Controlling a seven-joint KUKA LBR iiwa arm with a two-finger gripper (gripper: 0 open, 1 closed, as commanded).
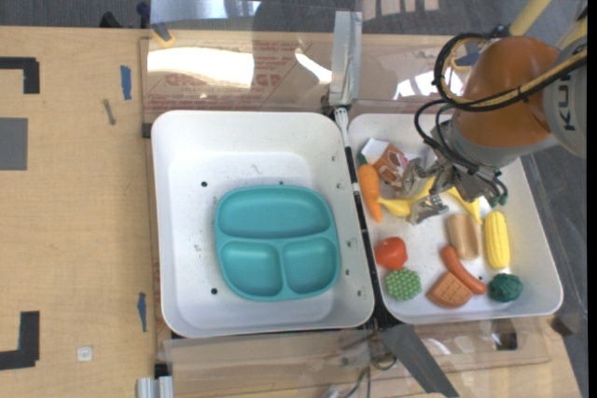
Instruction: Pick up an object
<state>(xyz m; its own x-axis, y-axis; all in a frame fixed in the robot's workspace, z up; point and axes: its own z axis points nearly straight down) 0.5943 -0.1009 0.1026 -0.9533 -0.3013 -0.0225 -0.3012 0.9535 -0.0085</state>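
1. Desk point(65, 200) — you have a tan surface carrying two shallow white bins side by side.
2. Left bin point(177, 154) — you will find one item in it: a teal divided plate point(276, 240) with three compartments, lying flat near the bin's middle.
3. Right bin point(536, 228) — it holds the toy food. The arm point(508, 93), grey with an orange band, reaches over it from 2 o'clock.
4. Pincer point(431, 200) — it sits low over the upper middle of the right bin, just above a yellow banana point(403, 206). Whether its fingers are apart or together you cannot tell; cables and the wrist clutter that spot, and nothing is visibly gripped.
5. Carrot point(370, 190) — orange, lying along the bin's left wall, at 9 o'clock from the pincer.
6. Brown-and-white packet point(392, 163) — at 11 o'clock from the pincer, near the bin's top edge.
7. Tomato point(392, 251) — red, at 7 o'clock from the pincer, with a green bumpy piece point(403, 284) just below it.
8. Bread roll point(463, 236) and corn cob point(496, 240) — side by side at 5 o'clock.
9. Sausage point(464, 269), orange waffle wedge point(449, 293) and dark green broccoli point(505, 287) — along the bin's lower edge.
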